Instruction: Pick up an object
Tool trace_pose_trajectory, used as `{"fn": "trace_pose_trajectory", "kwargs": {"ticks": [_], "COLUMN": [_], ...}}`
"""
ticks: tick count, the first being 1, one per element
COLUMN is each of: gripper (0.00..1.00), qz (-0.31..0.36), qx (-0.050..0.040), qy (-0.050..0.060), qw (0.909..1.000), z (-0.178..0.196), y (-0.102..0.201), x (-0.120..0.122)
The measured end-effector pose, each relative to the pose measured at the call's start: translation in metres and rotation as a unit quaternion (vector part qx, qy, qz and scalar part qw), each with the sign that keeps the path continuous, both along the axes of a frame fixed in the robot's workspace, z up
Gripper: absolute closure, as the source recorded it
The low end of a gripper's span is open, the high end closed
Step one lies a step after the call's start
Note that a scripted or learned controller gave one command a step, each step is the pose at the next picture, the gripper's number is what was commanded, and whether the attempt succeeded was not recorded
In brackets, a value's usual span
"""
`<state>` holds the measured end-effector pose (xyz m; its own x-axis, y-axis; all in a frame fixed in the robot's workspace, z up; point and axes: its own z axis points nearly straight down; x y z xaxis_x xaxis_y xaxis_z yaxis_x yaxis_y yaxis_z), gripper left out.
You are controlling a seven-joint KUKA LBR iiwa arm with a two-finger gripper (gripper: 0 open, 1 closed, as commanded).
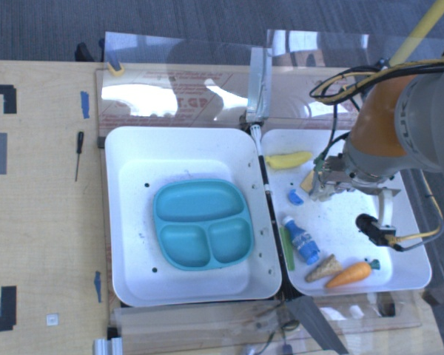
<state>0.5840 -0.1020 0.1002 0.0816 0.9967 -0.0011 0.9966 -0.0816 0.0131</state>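
Observation:
The right bin holds a yellow banana at its back left, a small blue piece, a blue bottle, a green stick along the left wall, a tan wedge and an orange carrot near the front. My gripper hangs low in this bin, just right of the small blue piece and below the banana. A tan object sits against its left side; whether it is between the fingers is unclear.
The left bin holds a teal three-compartment tray. A clear plastic wall stands behind both bins. Cables loop above the arm's orange band. A black fitting with a yellow cable hangs over the right bin.

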Motion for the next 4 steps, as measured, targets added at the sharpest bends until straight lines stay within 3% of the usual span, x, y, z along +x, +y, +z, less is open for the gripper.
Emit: {"fn": "trace_pose_trajectory", "kwargs": {"ticks": [1, 2, 3, 4], "gripper": [0.00, 0.00, 1.00, 1.00], "qz": [0.000, 0.083, 0.084, 0.025], "qx": [0.0002, -0.0003, -0.0007, 0.0021], "qy": [0.001, 0.003, 0.001, 0.002], "qw": [1.0000, 0.9966, 0.9965, 0.9997], "z": [-0.001, -0.012, 0.000, 0.089], "y": [0.000, -0.019, -0.018, 0.067], "x": [-0.001, 0.052, 0.054, 0.039]}}
